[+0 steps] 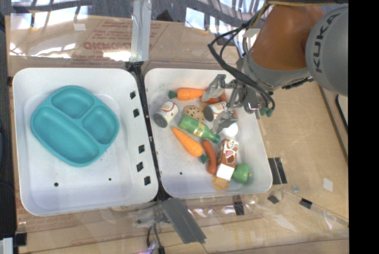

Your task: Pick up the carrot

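The fingers (219, 106) are spread apart and hold nothing; you see the gripper (219, 106) low over the right bin (155, 182), toward its two o'clock corner, right among the toys.

There are two carrots. One carrot (189, 93) lies at about twelve o'clock in the bin, just left of the gripper, its long axis nearly level, running nine to three. The second carrot (188, 142) sits near the bin's middle, its long axis running ten to four, touching the green bottle (198, 128).

Your likely risks: the fingers may close on the small white cup (217, 109) or the bottle instead, since these crowd the gap between them. A grip along a carrot's length rather than across it would probably slip off. The blue plate (72, 124) in the left bin (83, 199) is well clear
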`<state>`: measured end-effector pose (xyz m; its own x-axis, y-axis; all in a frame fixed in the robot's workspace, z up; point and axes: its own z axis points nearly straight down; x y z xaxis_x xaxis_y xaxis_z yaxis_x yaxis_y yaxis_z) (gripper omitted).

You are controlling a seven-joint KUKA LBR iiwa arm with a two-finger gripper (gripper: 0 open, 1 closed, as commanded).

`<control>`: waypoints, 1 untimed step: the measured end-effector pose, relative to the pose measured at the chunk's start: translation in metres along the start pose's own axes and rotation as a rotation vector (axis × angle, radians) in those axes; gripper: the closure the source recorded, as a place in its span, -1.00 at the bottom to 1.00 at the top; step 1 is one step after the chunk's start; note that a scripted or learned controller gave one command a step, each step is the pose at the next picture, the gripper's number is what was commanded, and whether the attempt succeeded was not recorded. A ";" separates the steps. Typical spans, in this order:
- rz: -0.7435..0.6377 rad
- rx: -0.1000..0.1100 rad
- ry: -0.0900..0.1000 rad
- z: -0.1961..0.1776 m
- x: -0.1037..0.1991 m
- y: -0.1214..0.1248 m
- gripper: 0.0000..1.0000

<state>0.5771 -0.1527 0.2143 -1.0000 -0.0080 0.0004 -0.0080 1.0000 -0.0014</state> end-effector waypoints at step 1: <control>-0.134 -0.003 0.001 0.123 0.017 0.034 -1.00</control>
<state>0.5596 -0.1185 0.0913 -0.9899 -0.1419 0.0009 -0.1419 0.9899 0.0017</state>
